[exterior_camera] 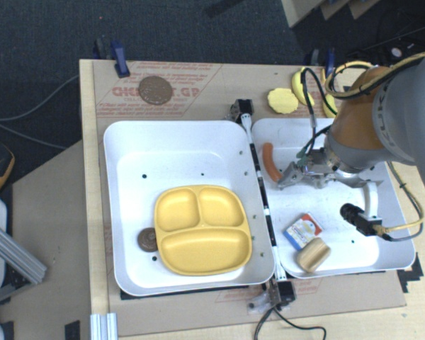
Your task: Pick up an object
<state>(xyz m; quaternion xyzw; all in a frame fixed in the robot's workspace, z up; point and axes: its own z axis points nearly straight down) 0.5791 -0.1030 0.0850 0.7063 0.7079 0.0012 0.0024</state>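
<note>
Objects number three in the right bin; gripper state unclear.

This looks like a robotics lab: a plywood bench on dark carpet carries two clamped white bins, a robot arm and loose cables.

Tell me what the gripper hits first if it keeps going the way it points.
Likely the orange-red sausage-shaped piece by the right white bin's left wall; the two-finger gripper points left toward it, though height is unclear.
</note>
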